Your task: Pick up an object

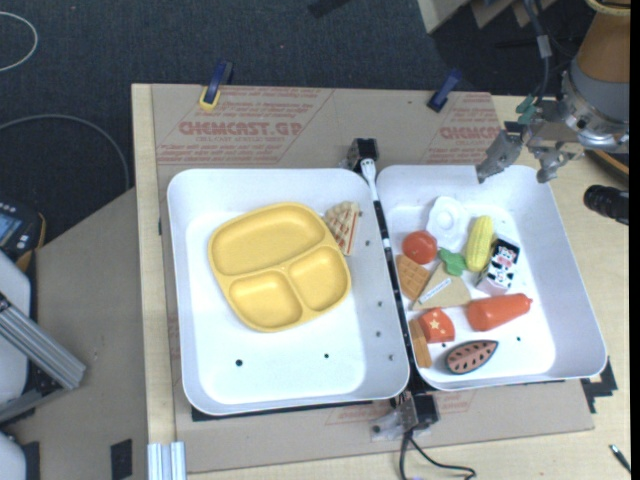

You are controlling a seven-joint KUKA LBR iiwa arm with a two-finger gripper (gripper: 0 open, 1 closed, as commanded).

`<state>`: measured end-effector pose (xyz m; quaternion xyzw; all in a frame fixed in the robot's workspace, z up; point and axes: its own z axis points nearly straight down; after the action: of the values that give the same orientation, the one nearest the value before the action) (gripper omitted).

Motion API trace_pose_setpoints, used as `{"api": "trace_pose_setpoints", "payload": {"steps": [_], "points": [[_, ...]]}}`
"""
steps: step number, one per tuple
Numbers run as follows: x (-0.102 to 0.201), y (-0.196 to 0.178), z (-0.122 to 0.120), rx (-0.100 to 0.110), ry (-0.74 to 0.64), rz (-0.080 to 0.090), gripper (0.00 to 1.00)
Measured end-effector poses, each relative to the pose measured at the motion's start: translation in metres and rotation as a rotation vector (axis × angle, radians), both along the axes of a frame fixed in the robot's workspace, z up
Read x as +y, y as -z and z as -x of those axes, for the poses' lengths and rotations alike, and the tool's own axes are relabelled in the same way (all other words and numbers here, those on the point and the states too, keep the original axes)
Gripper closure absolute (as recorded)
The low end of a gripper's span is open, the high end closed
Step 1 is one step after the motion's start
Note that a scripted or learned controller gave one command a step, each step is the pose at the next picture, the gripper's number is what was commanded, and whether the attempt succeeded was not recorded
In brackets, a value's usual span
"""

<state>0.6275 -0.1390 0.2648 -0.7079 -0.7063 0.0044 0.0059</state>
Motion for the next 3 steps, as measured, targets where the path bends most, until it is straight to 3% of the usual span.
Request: {"api": "trace_pose_setpoints", "payload": {"steps": [1,2,3], "points": [[0.000,-0.009,-0.002,-0.014,-0.002,0.002,0.00],[0.005,0.042,-0.012,-0.012,-0.005,0.002,0.00],[0.002,0.085,-0.007,-0.011,-0.002,0.002,0.00]]}}
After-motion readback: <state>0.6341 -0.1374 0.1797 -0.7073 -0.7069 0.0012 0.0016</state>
